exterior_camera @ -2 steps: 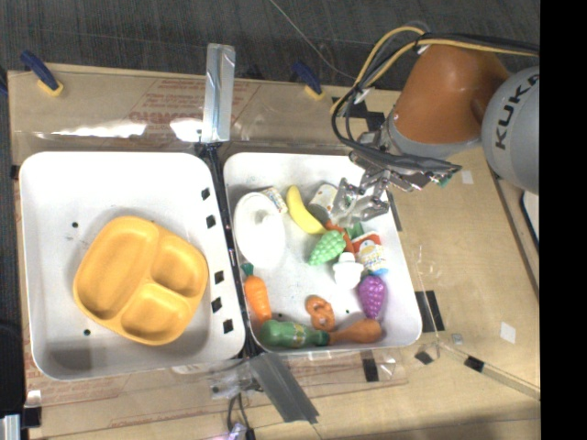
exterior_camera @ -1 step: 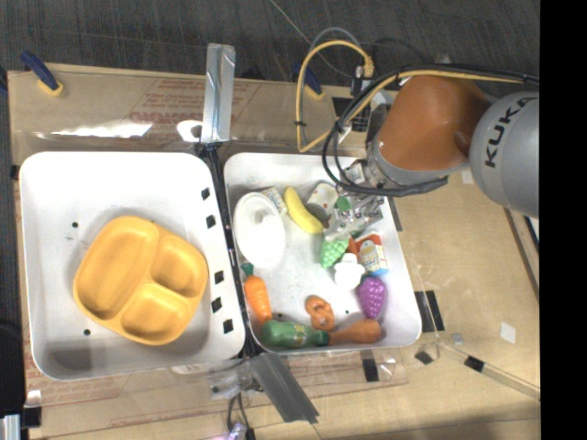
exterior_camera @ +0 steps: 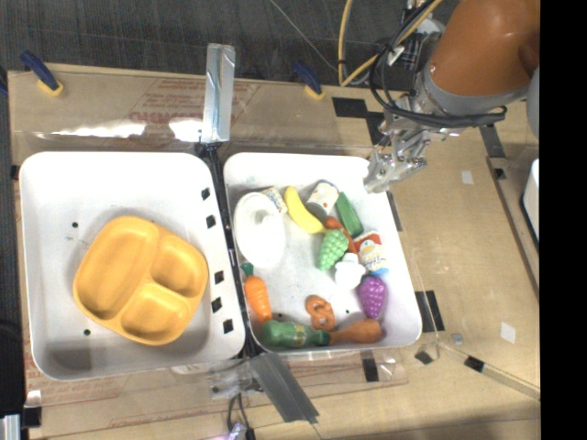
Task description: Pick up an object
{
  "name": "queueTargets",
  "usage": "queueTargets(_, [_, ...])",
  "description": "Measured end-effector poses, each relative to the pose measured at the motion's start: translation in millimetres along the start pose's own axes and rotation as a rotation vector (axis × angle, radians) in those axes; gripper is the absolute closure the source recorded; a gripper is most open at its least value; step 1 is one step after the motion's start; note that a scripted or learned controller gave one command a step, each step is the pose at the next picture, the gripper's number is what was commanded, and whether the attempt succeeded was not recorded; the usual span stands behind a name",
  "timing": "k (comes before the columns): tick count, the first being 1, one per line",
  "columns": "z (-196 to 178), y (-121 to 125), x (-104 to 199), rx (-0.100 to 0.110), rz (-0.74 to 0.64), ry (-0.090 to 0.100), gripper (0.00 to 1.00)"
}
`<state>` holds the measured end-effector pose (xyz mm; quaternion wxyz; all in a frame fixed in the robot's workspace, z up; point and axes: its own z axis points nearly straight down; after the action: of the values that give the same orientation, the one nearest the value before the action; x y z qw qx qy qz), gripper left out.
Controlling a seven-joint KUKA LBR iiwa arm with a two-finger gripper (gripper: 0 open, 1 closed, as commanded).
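two metal fingers of the gripper point(exterior_camera: 382, 178) hang over the upper right rim of the right bin point(exterior_camera: 303, 162), a small gap between them and nothing in it, so it is slightly open and holds no object. above it sits the arm point(exterior_camera: 481, 44), its smooth orange band rounded like a dome, with yellow and black cables looping beside it.

closest to the fingers, inside the same bin, a glossy green pepper point(exterior_camera: 348, 214) lies with its long axis running from upper left to lower right. just beside it a curved yellow banana point(exterior_camera: 302, 209) runs the same way. a bumpy green grape bunch point(exterior_camera: 333, 248) tapers downward, and a knobbly purple grape bunch point(exterior_camera: 371, 295) lies near the right wall. an orange carrot point(exterior_camera: 257, 299) lies along the left wall, its leafy top toward the far side. a white cup point(exterior_camera: 260, 227) lies near it.

the left bin point(exterior_camera: 46, 177) holds a yellow moulded tray point(exterior_camera: 139, 278) with three rounded compartments.
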<state>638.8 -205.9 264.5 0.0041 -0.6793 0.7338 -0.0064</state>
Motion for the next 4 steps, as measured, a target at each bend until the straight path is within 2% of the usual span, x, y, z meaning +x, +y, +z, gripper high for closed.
queueTargets(1, [81,48,4,-0.020,-0.235,-0.008,1.00])
queueTargets(2, [80,47,5,-0.018,-0.234,-0.007,0.00])
queueTargets(3, [174,62,0,-0.019,-0.333,-0.011,0.00])
queueTargets(4, [172,104,-42,-0.018,-0.226,-0.007,0.00])
